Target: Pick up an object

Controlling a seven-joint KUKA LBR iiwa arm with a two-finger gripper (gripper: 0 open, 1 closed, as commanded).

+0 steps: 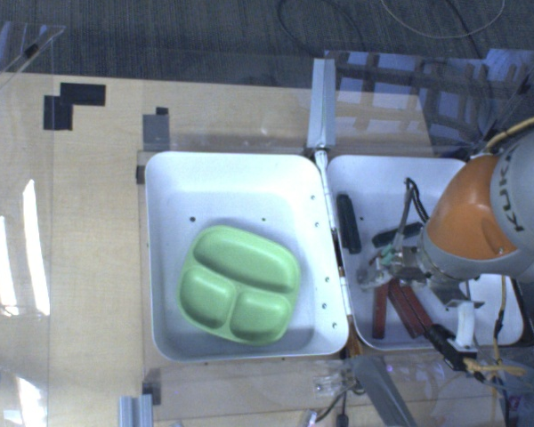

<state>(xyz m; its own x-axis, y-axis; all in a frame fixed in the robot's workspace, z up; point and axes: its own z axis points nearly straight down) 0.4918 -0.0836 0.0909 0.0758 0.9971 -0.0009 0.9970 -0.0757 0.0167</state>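
**Trainee:** Where do things stand?

**Supervisor:** You have two shallow white plastic bins on the pale wooden worktop. The left bin holds a light green plastic tray with three compartments, lying flat near the middle. The right bin holds a slim black stick-like object close to the dividing wall, and a dark red, long, narrow tool lying nearer the front edge.

**Trainee:** And the arm?

**Supervisor:** Your grey arm with the orange band hangs over the right bin. The end effector sits low, just above or beside the upper end of the red tool. I cannot tell whether it is parted or closed, since cables and the wrist clutter that spot. Nothing looks lifted, so I judge the pick is not yet made.

**Trainee:** How should I do the step well?

**Supervisor:** You should take the red tool as the target, being nearest. Line the grip across its narrow width, not along its length, and centre it before you close. Go straight down, so you do not nudge it toward the bin wall. Watch the loose cables near the wrist; they could snag. Lift slowly and check that the tool rises with you.
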